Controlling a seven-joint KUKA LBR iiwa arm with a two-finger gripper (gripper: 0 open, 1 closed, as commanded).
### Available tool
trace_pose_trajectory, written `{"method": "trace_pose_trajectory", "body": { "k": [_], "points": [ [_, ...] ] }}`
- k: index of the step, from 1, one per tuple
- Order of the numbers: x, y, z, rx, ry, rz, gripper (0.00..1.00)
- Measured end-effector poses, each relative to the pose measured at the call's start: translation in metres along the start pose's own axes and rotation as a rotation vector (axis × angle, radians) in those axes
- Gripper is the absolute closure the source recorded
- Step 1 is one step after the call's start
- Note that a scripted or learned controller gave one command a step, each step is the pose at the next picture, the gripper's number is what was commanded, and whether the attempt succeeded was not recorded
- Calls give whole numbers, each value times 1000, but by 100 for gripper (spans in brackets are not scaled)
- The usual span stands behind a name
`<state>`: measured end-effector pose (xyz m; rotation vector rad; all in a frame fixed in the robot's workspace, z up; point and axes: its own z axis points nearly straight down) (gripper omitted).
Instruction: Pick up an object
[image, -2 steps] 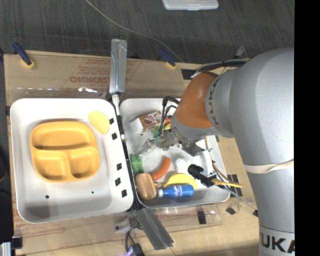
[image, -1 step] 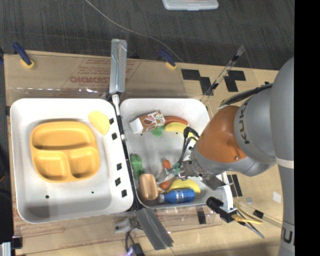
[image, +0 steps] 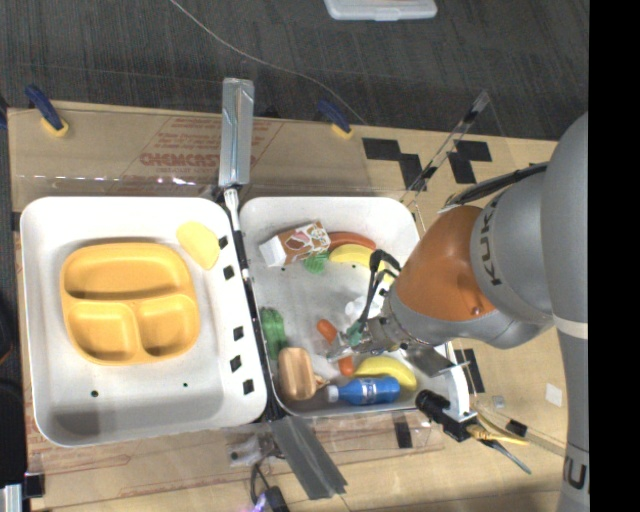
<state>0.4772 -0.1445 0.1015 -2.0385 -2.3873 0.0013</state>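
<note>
honestly the biggest risk here is clutter: the jaws (image: 352, 340) are down in the lower middle of the right bin (image: 405, 215), and that corner is packed, so a close could pinch two things at once or just shove stuff aside and come up with nothing. the small orange carrot-like piece (image: 327, 328) sits just beside the tips on their left, a red-orange bit (image: 346, 365) is right under them, and the yellow banana (image: 385, 371) lies just below and to the right, touching the blue bottle (image: 365, 392) along the bin's near wall. the banana looks curved and slick, so i'd guess it could squirt out sideways, and the bottle could roll. the tan bread-like piece (image: 295, 372) and green veggie (image: 272, 327) hug the divider, near but not in reach. whether the jaws are released or clenched, i can't tell, the wrist hides too much, and nothing is clearly between them. the left bin (image: 40, 300) holds a yellow divided tray (image: 128, 300) and a yellow block (image: 199, 243), well apart from the action.
</note>
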Motion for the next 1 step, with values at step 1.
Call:
{"method": "trace_pose_trajectory", "body": {
  "k": [1],
  "points": [
    [53, 116, -93, -8, 1, 73, 100]
  ]
}}
